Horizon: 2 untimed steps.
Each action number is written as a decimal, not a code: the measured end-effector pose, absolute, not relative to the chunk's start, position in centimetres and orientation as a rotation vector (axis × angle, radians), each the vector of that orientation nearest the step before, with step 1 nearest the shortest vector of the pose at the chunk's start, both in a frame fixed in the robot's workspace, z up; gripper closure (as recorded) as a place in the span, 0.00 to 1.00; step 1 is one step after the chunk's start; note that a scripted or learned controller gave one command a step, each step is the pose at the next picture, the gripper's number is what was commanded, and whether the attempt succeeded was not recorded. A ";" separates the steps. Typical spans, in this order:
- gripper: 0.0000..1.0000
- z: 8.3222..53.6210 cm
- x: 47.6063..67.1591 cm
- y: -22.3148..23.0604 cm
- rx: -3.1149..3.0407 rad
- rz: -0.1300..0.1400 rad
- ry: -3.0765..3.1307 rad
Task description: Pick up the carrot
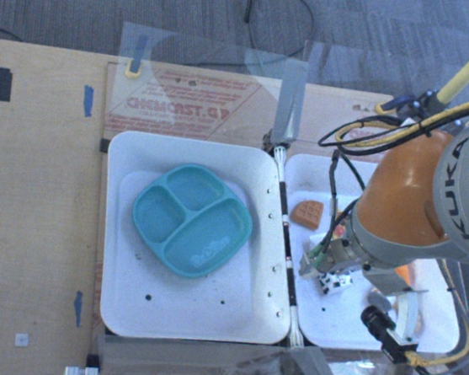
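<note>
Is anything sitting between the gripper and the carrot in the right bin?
Nothing visible does. The gripper hangs over the right bin. An orange piece, likely the carrot, peeks out beside the arm's wrist, which hides the gap between them. The brown waffle-like piece lies apart, off that line.

Even, diffuse light falls from above, bright without harshness. The white bins [177, 311] read close to overexposed, with little surface detail. Soft, short shadows sit under the teal plate [192, 220] toward 6 o'clock. A clear plastic sheet [191, 58] at 12 o'clock carries pale glare. The arm [420, 197] at 3 o'clock looks slightly soft; the picture is mildly grainy overall.
</note>
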<state>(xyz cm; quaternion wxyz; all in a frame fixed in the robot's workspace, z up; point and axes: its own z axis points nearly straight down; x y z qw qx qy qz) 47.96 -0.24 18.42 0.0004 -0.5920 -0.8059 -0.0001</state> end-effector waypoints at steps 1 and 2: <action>1.00 18.5 47.9 -2.8 -1.322 -0.001 -2.849; 1.00 18.5 48.0 -3.5 -0.320 -0.002 -3.126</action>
